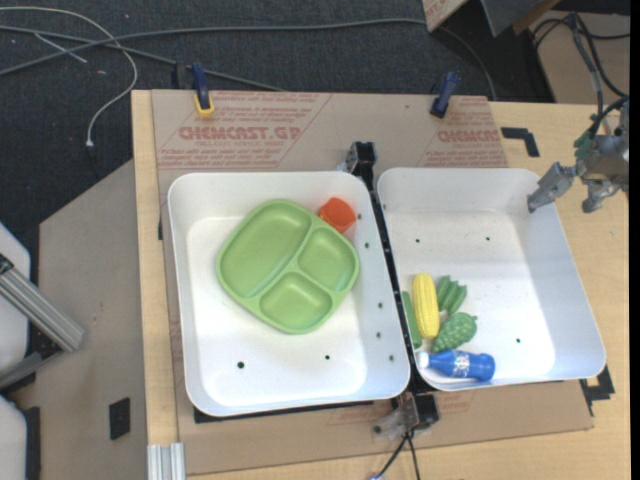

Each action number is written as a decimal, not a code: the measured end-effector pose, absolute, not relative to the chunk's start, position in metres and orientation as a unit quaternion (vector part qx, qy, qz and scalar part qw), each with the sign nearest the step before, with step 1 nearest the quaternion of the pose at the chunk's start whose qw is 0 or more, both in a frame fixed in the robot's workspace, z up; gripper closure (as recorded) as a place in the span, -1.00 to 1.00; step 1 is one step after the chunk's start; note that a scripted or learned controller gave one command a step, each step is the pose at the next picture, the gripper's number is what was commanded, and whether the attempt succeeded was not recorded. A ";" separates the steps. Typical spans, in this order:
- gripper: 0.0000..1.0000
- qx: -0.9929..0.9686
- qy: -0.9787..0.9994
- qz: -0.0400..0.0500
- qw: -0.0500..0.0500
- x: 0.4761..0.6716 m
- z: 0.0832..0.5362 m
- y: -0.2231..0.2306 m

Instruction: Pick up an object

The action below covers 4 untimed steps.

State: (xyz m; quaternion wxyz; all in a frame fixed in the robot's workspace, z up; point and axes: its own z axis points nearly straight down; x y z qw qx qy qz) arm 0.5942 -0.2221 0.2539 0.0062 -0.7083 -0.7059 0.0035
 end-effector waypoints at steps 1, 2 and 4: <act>-1.00 -0.707 -0.707 0.000 0.000 0.597 0.262 -0.221; -1.00 -0.707 -0.707 0.001 0.002 0.595 0.220 -0.223; -1.00 -0.706 -0.708 0.001 0.004 0.593 0.095 -0.213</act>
